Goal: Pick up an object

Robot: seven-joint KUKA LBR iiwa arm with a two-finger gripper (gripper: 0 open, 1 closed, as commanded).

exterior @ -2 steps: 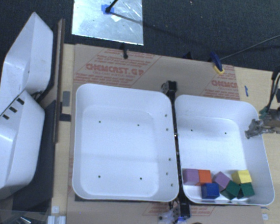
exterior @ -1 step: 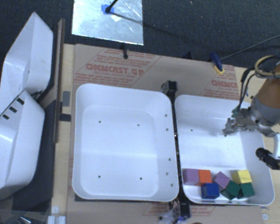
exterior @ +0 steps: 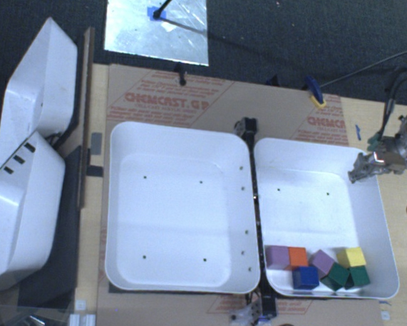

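"CHEMCAST" printed board [exterior: 168, 99], gripper [exterior: 364, 169] over right bin's [exterior: 383, 233] rim, blocks [exterior: 319, 266] inside

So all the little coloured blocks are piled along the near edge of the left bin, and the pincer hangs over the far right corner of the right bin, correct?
Not quite. The coloured blocks lie along the near edge of the right bin, not the left bin. The camera view shows this. The rest holds: the pincer hangs over the right bin's far right corner.

Smooth, glossy white plastic bins [exterior: 183, 149]; matt printed cardboard [exterior: 167, 98] beneath; crinkled reflective foil sheet [exterior: 159, 18] at upper left of frame; matt coloured blocks [exterior: 317, 266], lower right.
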